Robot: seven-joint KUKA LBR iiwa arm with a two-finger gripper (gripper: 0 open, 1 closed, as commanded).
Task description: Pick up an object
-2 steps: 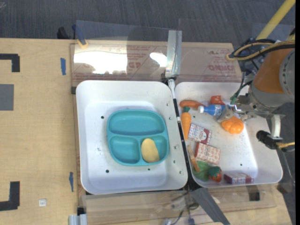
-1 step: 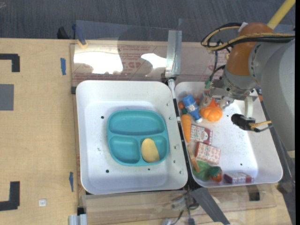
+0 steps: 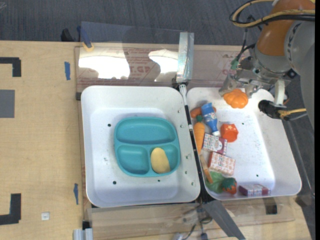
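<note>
Arm bent over right bin [image 3: 280,149] rear, gripper [image 3: 239,86] atop orange toy [image 3: 236,99]

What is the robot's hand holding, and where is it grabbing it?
It cannot be told. The hand sits right over the orange pumpkin-like toy at the far end of the right bin, touching or nearly touching its top, but a real hold isn't visible.

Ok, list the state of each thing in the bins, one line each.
end effector: over the right bin's far edge, just above the orange fruit
orange fruit: in the right bin, at the end effector's tip
yellow potato: lying in the teal tray's near right compartment
teal tray: flat in the left bin
carrot: lying along the right bin's left wall
</note>
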